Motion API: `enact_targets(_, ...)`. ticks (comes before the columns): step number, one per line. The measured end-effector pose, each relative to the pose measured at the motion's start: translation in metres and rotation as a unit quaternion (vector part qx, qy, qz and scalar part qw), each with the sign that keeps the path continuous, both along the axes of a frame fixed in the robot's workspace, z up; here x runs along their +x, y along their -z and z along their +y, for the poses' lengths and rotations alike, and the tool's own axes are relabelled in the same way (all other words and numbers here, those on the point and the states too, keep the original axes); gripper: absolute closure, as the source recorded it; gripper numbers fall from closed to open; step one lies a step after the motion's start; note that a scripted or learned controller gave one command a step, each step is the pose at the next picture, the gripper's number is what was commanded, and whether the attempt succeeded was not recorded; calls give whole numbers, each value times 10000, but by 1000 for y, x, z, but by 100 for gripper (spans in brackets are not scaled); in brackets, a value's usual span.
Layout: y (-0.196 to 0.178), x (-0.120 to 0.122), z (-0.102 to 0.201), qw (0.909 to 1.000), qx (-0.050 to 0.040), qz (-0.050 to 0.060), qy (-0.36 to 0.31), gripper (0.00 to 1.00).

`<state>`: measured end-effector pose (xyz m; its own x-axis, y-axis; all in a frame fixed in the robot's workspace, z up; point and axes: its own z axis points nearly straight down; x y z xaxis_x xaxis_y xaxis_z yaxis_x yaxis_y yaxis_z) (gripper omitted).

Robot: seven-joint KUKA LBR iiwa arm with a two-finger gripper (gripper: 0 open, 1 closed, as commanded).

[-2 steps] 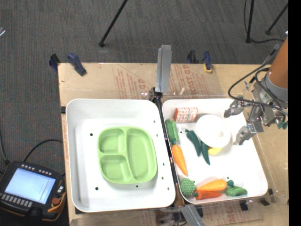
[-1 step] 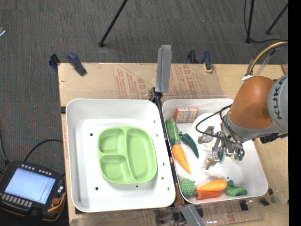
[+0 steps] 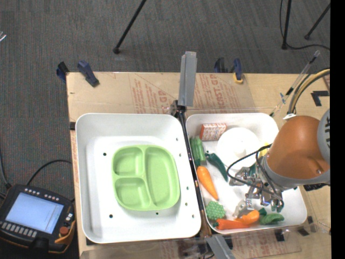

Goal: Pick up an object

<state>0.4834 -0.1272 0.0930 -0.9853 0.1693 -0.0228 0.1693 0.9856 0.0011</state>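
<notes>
My gripper (image 3: 260, 198) hangs low over the front right part of the right bin (image 3: 269, 120), under the orange wrist band. Just below it lie an orange pepper-like toy (image 3: 241, 221) and a green leafy toy (image 3: 273, 218). A carrot (image 3: 207, 181) lies to its left, with a green cucumber (image 3: 197, 149) and a dark green piece (image 3: 218, 163) beyond. A knobbly green block (image 3: 215, 209) sits at the bin's front left. I see nothing clearly held in the gripper.
A white round plate (image 3: 237, 142) and a small red and white box (image 3: 213, 130) sit at the back of the right bin. The left bin (image 3: 91, 139) holds a light green divided tray (image 3: 145, 177). A grey post (image 3: 187, 80) stands between the bins at the back.
</notes>
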Motion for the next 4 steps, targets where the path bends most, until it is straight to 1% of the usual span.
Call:
enact_targets(1,-28,77,-46,9997,2,76,-218,0)
enact_targets(2,1,8,-7,9989,-6,3,-468,0)
enact_targets(3,-10,132,-38,9899,13,98,-1417,0)
enact_targets(4,6,85,-78,9844,8,122,-1754,0)
